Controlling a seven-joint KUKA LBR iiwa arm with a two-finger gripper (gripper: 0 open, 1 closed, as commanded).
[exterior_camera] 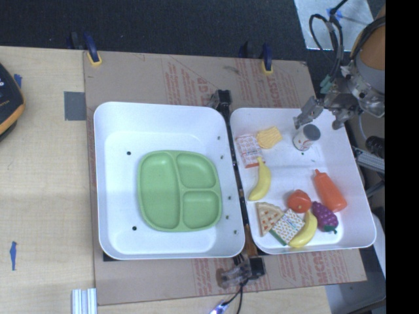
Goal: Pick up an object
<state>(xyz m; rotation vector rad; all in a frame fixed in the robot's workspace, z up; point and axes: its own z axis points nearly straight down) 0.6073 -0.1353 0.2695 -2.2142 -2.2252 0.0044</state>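
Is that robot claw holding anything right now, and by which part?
Nothing is held. The gripper hangs open above the right bin, beside a small grey cylinder.

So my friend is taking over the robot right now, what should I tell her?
The gripper hovers over the back of the right bin, with nothing held. The bin's toys: a banana, a carrot, a tomato, grapes, a pizza slice and a second banana. The green plate sits in the left bin. Nothing is picked up yet; one grab is left.
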